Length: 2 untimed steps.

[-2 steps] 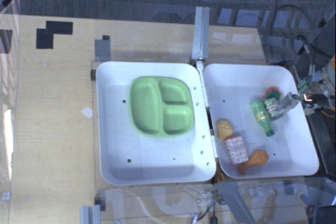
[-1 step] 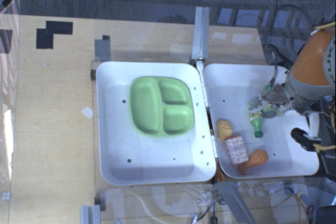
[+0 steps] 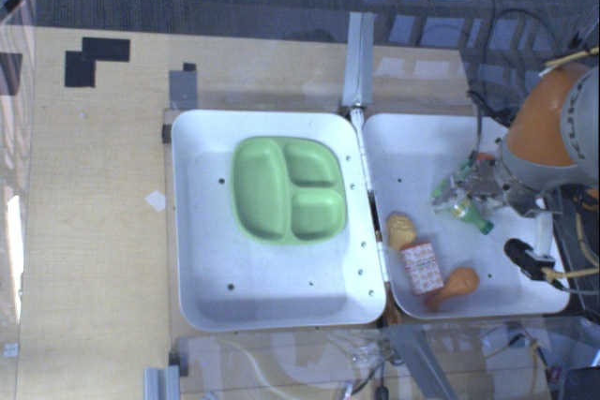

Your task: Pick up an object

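- End effector (image 3: 480, 185) first: you see it low over the upper right part of the right bin, at the tip of the grey arm (image 3: 553, 131) with the orange band that reaches in from the right. From this slant you cannot tell how far open it is, nor whether it has hold of anything.
- Your table (image 3: 103, 201) is pale wood and carries two shallow white bins side by side.
- You find the left bin (image 3: 202, 295) holding one thing, a green tray (image 3: 286, 189) with three compartments, lying flat in its upper middle.
- You find the right bin (image 3: 412, 145) holding the small loose things, all in its lower and right parts.
- An orange-brown drumstick-shaped piece (image 3: 453, 286) lies near the front wall of the right bin, slanting up to the right.
- A red-and-white box (image 3: 422, 267) lies just left of it, touching or nearly touching it.
- A tan lump (image 3: 400, 229) sits just above the box, close to the bin's left wall.
- A clear-and-green item (image 3: 457, 195) lies right at the end effector, on its left side; you cannot tell whether the two touch.
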Motion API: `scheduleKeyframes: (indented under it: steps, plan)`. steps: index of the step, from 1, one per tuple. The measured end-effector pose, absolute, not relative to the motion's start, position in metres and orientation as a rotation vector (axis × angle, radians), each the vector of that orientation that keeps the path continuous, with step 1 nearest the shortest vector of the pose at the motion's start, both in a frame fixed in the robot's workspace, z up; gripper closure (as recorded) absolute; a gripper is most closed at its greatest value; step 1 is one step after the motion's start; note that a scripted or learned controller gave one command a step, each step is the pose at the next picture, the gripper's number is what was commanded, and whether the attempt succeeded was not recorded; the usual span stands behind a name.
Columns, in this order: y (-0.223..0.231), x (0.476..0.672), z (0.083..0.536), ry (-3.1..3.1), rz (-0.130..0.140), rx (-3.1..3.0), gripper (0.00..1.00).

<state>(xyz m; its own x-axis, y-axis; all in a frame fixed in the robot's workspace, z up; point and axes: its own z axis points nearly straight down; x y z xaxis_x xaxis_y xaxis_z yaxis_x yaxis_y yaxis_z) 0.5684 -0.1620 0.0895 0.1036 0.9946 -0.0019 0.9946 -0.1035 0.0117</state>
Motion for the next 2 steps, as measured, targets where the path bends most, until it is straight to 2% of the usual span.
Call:
scheduleKeyframes:
  steps: [1,2]
  plan:
    - [-0.16,0.571,0.101,2.099,0.018,2.321,1.0]
    - [-0.095,0.651,0.166,1.912,0.006,2.487,1.0]
